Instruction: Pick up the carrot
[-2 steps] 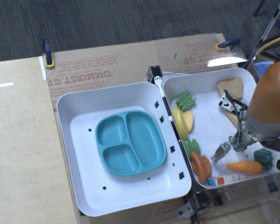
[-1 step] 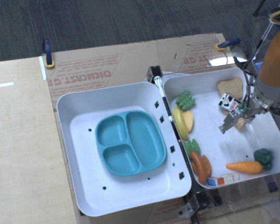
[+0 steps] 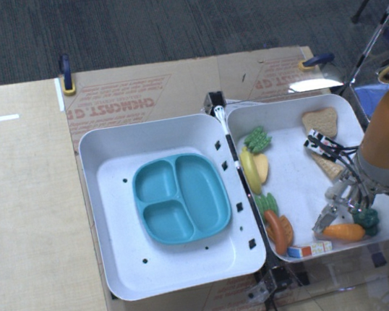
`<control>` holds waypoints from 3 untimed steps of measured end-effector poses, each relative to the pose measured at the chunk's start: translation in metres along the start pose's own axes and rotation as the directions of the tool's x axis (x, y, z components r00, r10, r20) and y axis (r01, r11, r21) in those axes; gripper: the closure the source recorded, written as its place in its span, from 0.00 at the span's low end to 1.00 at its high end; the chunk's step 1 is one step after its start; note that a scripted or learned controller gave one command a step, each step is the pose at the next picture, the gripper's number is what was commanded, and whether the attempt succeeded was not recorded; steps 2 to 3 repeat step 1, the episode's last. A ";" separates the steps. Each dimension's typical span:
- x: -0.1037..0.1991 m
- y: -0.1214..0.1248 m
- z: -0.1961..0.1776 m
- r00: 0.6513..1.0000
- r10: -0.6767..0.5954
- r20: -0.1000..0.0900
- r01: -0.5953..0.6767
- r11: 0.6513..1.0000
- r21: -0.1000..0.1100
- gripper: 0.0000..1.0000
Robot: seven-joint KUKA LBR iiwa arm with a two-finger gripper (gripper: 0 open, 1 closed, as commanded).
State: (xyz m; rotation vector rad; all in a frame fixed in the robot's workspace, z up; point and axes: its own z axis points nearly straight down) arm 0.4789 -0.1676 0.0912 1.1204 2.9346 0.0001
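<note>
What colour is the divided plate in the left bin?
Teal blue all over, seen plainly in the camera view: the divided plate.

Two shallow white bins sitting side by side: left bin, right bin.
One teal three-compartment plate lying in the left bin.
Lying in the right bin:
- one carrot with green top;
- one banana;
- one green leafy piece;
- one bread slice;
- one orange-red vegetable;
- one small box.
One gripper reaching into the right bin.
</note>
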 end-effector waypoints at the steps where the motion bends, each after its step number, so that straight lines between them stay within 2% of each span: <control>1: -0.002 0.002 -0.009 1.000 0.004 0.004 -0.004 1.000 -0.003 1.00; 3: -0.002 0.002 -0.009 1.000 0.004 0.004 -0.004 1.000 -0.003 1.00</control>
